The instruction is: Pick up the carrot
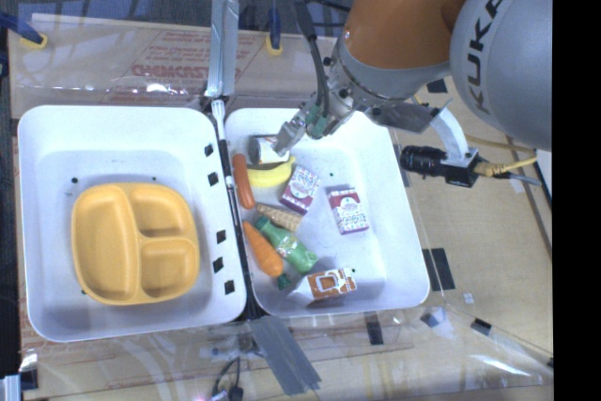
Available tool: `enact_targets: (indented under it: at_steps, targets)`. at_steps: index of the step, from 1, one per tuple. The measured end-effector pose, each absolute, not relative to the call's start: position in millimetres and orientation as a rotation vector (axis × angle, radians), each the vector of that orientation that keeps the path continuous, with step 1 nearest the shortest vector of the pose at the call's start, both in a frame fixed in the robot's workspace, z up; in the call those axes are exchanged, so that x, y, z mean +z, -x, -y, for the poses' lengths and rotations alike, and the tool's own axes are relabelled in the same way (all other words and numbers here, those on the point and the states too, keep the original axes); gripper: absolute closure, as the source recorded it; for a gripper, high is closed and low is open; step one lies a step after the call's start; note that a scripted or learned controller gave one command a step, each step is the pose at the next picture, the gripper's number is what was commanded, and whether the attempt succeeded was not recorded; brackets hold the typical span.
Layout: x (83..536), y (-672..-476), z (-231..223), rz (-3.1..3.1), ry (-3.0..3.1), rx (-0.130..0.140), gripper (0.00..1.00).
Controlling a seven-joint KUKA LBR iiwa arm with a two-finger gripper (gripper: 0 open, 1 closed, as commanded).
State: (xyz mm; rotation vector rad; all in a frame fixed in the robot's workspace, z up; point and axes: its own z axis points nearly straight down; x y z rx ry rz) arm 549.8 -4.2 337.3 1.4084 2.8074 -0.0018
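Carrot (264, 250) lies below the gripper (288, 138), packed against a green bottle (292, 252). You risk grabbing the banana (269, 174) under the tool instead; whether it is apart, I cannot tell.

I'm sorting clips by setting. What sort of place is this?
Probably a robotics lab: a KUKA arm reaches over two white bins, one with toy food like a carrot, and taped plastic sheeting covers the bench.

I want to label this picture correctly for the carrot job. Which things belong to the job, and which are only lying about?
Belong to the job:
carrot
gripper

Only lying about:
hot dog
banana
green bottle
two small red-and-white boxes
orange carton
yellow divided tray
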Motion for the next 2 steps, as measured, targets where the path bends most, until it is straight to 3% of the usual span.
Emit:
enact_targets:
  at_steps: [1, 2]
  targets:
    - [312.6, -593.3, -39.0, -2.895, -1.218, -0.002, 1.00]
    - [285.1, -587.7, -96.4, -3.061, -0.716, -0.003, 1.00]
